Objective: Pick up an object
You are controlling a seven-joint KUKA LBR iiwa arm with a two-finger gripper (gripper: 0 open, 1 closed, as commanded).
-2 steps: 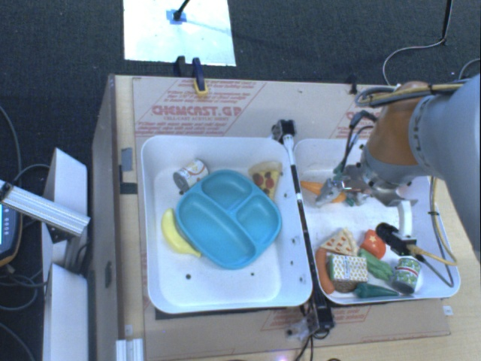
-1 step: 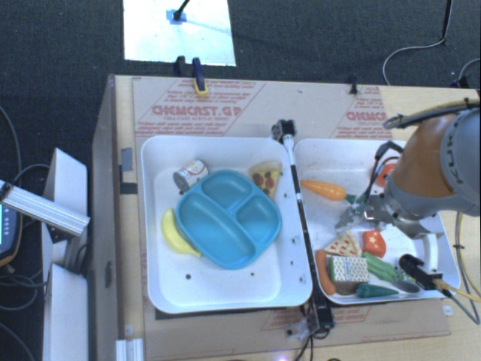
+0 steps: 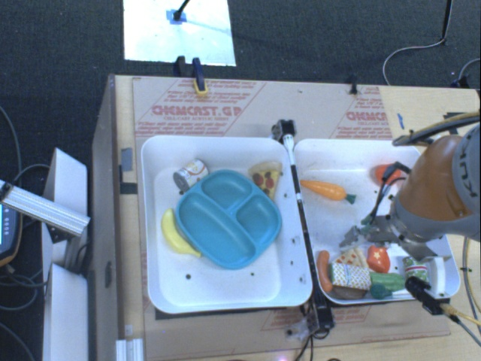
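My gripper hangs low over the front half of the right bin, reaching in from the right under the orange wrist band. Just in front of it lies a cluster of toy food: a sandwich wedge, a red tomato, a printed box, a green piece and a reddish sausage. I see nothing held in the gripper. An orange carrot lies apart at the bin's back left. A red-orange item is partly hidden behind the arm.
The left bin holds a blue divided plate, a small can, a pizza slice and a yellow banana. A small tin sits at the right bin's front right. A black-and-white divider separates the bins.
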